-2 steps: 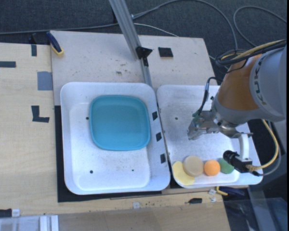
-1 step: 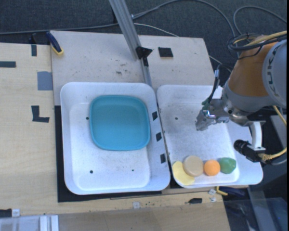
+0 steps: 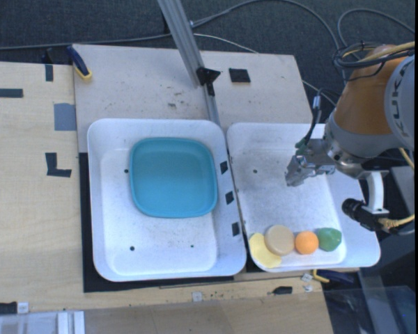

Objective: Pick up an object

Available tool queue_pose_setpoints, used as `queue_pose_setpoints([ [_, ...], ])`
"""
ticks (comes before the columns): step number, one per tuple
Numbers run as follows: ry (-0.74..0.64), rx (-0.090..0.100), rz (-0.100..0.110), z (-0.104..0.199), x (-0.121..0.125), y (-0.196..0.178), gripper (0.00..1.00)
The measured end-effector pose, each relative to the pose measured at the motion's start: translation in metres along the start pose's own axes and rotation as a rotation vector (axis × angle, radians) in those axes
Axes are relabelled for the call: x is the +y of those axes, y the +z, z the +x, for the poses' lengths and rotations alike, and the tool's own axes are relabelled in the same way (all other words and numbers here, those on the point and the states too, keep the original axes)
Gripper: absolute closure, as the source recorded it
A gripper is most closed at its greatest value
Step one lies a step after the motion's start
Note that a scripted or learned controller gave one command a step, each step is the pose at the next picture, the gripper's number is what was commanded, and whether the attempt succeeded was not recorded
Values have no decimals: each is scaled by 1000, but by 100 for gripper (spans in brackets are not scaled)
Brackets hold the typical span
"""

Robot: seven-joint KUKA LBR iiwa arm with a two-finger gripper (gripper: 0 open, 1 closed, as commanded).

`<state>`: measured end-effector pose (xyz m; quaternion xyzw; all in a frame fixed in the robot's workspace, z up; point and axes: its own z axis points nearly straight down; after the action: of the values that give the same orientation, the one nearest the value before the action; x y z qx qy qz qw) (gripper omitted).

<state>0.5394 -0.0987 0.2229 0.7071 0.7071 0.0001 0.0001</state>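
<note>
Approach step, nothing grasped yet. Your pincer (image 3: 297,175) hovers mid right bin (image 3: 265,152); can't tell released or clenched. Targets sit at bin's 6 o'clock edge: tan disc (image 3: 279,240), orange ball (image 3: 306,243), green piece (image 3: 329,239), yellow piece (image 3: 260,254). Next: shift toward 6, descend over one.

No legible text — none anywhere.

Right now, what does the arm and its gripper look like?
The arm is bulky and rounded, grey with a broad orange band above the wrist. Black cables loop over its top. The gripper is small, grey metal. A black fitting with a yellow cable sits below.
</note>
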Motion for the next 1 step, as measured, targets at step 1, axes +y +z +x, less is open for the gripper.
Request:
queue_pose_setpoints([
  [1, -4, 1, 2, 47, -1, 8, 100],
])
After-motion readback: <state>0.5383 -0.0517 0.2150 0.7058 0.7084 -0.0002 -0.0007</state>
